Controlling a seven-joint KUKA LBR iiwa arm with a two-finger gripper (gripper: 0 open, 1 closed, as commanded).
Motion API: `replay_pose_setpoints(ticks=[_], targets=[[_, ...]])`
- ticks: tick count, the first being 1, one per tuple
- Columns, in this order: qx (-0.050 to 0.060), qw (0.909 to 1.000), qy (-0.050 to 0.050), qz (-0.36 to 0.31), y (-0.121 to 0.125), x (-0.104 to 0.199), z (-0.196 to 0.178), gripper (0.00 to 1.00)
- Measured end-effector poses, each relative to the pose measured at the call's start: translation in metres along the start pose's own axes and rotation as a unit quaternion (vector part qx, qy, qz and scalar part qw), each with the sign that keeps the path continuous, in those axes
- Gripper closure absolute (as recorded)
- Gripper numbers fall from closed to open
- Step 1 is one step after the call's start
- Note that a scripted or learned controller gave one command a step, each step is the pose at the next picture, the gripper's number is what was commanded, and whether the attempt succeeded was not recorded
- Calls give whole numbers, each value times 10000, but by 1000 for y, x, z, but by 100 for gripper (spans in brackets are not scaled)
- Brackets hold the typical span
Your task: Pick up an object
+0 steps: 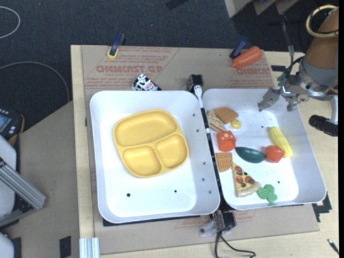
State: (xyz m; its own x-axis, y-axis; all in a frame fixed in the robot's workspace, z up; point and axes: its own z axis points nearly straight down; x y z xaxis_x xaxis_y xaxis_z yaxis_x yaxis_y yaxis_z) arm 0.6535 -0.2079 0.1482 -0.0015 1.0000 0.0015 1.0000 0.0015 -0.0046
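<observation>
1. In the camera view you see two shallow white bins side by side on the bench: the left bin (102,144) and the right bin (306,160).
2. The left bin carries a yellow divided plate (150,142), lying flat near its middle.
3. The arm comes in from the right, and its gripper (280,101) hangs over the far right corner of the right bin. Its two fingers are spread apart, with nothing between them.
4. The things you could pick all lie in the right bin, nearer to you than the gripper and mostly to its left.
5. Closest to the gripper is the yellow corn cob (280,140), below it near the bin's right side, apart from the fingers.
6. Just beside the corn sits a red tomato (274,153), touching a dark green vegetable (250,154).
7. Further left you find a cracker (226,115), a small yellow piece (235,124) and a red pepper (226,141).
8. At the near end lie a pizza slice (244,181) and a green broccoli (267,192), well apart from the gripper.
9. An orange carrot (247,57) rests on the bench outside the bins, beyond the right bin's far edge.
</observation>
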Motion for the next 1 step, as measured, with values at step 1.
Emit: replay_pose_setpoints(ticks=[1], targets=[[4,10000,-1,2,-3,1,43,0]])
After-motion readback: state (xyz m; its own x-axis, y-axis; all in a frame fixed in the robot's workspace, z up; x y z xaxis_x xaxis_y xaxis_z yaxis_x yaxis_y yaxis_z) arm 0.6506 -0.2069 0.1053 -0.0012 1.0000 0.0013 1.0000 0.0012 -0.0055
